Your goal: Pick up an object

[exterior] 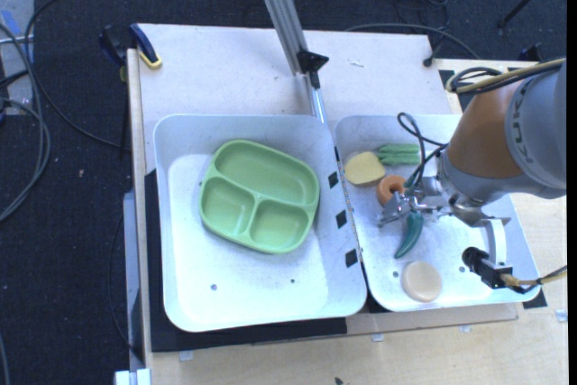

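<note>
In the right bin (514, 279) lie several small items. A yellow wedge-shaped piece (364, 167) sits beside a light green ridged piece (398, 153) at the far end. An orange piece (390, 187) lies just below them. A dark green pepper-shaped piece (410, 234) points toward the front, and a beige round piece (421, 280) rests near the front wall. My gripper (403, 210) hangs low over the bin's middle, right at the top end of the dark green piece and next to the orange one. The wrist hides the contact.
The left bin (180, 275) holds a light green divided plate (260, 195). A slanted metal pole (281, 0) rises from the divider between the bins. The grey and orange arm (505, 144) covers the right bin's far right side. Cables lie on the dark floor around the bench.
</note>
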Controlling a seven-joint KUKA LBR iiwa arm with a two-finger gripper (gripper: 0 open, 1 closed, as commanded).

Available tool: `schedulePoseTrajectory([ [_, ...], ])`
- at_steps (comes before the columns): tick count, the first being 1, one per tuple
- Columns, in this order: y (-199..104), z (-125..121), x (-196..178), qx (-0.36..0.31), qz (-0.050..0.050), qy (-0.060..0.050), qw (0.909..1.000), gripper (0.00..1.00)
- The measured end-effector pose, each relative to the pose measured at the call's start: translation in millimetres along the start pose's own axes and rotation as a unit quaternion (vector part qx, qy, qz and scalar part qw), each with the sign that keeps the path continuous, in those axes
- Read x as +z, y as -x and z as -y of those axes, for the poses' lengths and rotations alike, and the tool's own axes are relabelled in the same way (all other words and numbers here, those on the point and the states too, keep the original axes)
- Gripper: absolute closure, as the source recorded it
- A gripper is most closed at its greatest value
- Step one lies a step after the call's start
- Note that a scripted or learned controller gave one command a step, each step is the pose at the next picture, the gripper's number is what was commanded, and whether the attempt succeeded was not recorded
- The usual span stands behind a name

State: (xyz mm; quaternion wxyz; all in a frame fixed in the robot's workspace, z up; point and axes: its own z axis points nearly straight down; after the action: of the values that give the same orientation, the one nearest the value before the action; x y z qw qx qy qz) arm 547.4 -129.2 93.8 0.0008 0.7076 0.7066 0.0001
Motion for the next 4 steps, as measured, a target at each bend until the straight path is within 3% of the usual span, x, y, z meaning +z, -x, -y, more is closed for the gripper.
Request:
schedulePoseTrajectory([
  [1, 1.7, -1.5, -11.5, 0.001, 0.002, 0.003, 1.0000, 1.00],
  [3, 6.9, -3.7, -125.9, -0.002, 0.000, 0.002, 1.0000, 1.00],
  [4, -43.9, -13.9, -138.2, -0.004, -0.001, 0.001, 1.0000, 1.00],
])
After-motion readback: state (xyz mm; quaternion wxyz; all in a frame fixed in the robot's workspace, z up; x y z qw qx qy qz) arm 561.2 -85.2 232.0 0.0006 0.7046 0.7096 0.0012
